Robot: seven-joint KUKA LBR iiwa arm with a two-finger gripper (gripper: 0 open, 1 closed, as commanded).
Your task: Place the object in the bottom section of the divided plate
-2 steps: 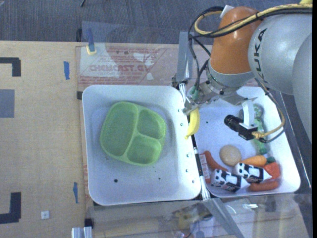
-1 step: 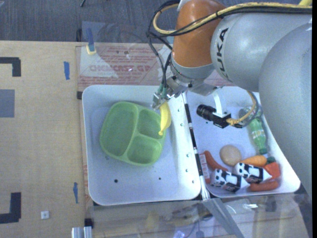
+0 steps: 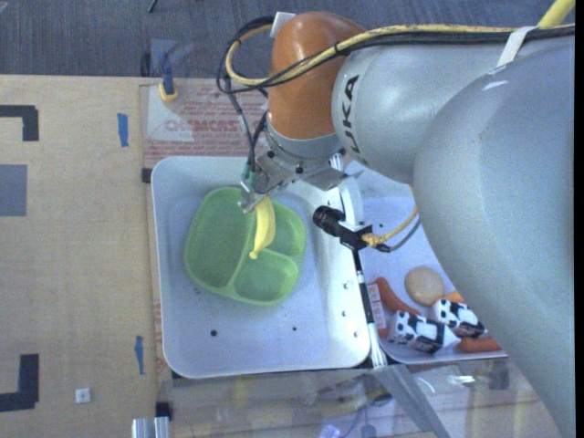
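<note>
The grey arm with its orange band reaches over the left shallow white bin (image 3: 182,327), and its end effector (image 3: 251,192) hangs above a green divided plastic plate (image 3: 212,245). A small yellow banana-shaped toy (image 3: 263,228) hangs straight down from the end effector's tip, its upper end at the fingers and its lower end close over the plate's dividing ridges; the end effector looks closed on that upper end, though the fingers themselves are small and partly hidden by the wrist. Whether the banana's lower tip touches the plate I cannot tell.

The step in hand appears to be the carry and set-down. Done well, the banana should be shifted until it is clear of the ridge beneath it and wholly over the compartment that lies below the end effector toward the near edge of the bin, then lowered until it nearly rests before release, so that it does not tip across a divider. Beyond the end effector, in the right bin (image 3: 401,217), lie a tan round object (image 3: 424,286), a black-and-white toy (image 3: 429,327) and some orange pieces (image 3: 388,292), well apart from the plate on the desk.
</note>
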